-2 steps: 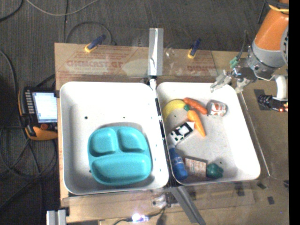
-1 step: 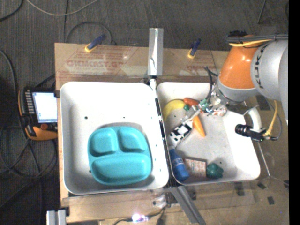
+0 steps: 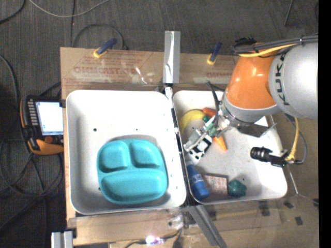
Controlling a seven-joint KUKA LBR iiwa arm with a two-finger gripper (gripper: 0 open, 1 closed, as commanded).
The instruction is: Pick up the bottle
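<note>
Left bin point(image 3: 77, 138) – teal tray point(image 3: 133, 170), right bin point(image 3: 269, 190) – blue bottle point(image 3: 197, 181), pincer point(image 3: 199, 142) overhead, grip unclear.

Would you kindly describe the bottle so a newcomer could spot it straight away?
Look in the right-hand white bin, along its left wall near the front edge. The blue bottle lies there on its side, beside a brown card and a dark green block; nothing else in that bin is blue.

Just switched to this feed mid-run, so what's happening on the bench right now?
The arm reaches in over the right bin, its gripper low near that bin's left side, beside a yellow object and an orange piece. The blue bottle lies nearer the front wall, apart from the gripper and not lifted. The left bin holds a teal divided tray.
</note>
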